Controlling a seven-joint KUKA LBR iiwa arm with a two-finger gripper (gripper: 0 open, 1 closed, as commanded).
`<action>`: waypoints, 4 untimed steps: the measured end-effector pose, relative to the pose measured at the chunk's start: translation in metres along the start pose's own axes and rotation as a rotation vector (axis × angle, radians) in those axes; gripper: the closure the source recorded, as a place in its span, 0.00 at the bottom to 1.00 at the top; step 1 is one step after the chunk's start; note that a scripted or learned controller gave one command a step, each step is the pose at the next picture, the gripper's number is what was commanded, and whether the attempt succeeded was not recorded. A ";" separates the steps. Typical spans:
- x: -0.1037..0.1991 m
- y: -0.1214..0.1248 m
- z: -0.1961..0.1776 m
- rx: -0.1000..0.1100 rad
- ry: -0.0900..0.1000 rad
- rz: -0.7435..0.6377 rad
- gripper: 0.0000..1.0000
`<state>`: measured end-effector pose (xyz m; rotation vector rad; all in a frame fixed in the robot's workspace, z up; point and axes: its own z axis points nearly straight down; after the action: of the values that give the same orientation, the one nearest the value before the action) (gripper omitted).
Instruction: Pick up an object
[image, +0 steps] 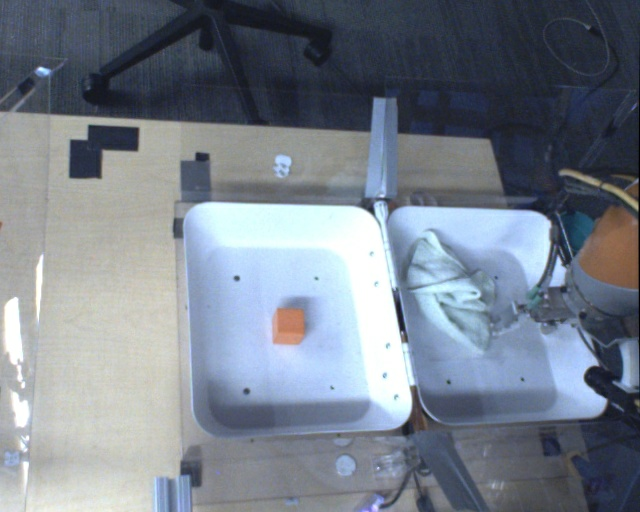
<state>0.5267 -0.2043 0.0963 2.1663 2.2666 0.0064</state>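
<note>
A crumpled white cloth with a greenish tint (447, 283) lies in the right bin (500, 395), spread from its upper left toward the middle. My gripper (507, 314) reaches in from the right, low over the bin, and its tip meets the cloth's lower right edge. The grey wrist and orange band (608, 252) sit over the bin's right rim. A small orange cube (289, 326) rests alone near the middle of the left bin (230, 400), well apart from the gripper.
A raised divider (395, 300) separates the two bins, with a grey metal post (382, 150) behind it. Cables (590, 190) hang by the arm at the right. The wooden bench (100, 330) extends to the left.
</note>
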 end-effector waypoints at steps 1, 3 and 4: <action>0.000 0.002 -0.011 -0.004 -0.001 -0.002 1.00; 0.051 0.006 -0.122 0.004 0.000 0.301 0.00; 0.033 0.075 0.006 0.000 -0.001 0.314 0.00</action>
<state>0.5999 -0.1677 0.0904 2.4946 1.8999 0.0062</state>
